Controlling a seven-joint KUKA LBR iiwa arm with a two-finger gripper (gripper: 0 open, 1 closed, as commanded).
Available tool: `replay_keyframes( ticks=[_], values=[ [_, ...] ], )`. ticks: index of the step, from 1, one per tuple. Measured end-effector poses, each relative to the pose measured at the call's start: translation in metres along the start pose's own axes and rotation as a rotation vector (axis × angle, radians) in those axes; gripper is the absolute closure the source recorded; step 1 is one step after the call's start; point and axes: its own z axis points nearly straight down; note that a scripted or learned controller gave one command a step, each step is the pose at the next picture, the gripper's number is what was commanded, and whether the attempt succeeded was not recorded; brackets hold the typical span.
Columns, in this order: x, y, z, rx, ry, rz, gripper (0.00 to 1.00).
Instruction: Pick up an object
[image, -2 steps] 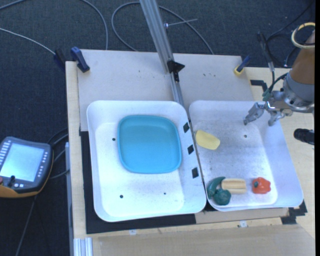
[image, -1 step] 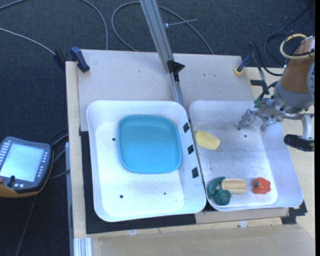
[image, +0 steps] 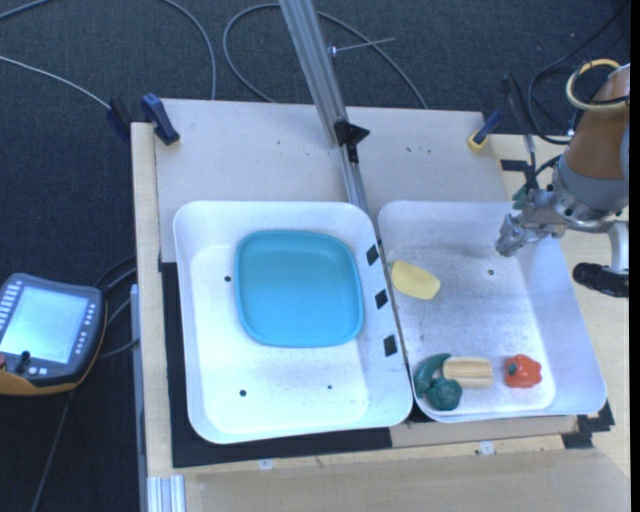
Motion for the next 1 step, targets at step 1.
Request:
replay_keyframes(
  ticks=[1],
  values=[
    [0.0012,-0.0001,-0.0429,-0.002,0.0,0.0,1.0]
  ],
)
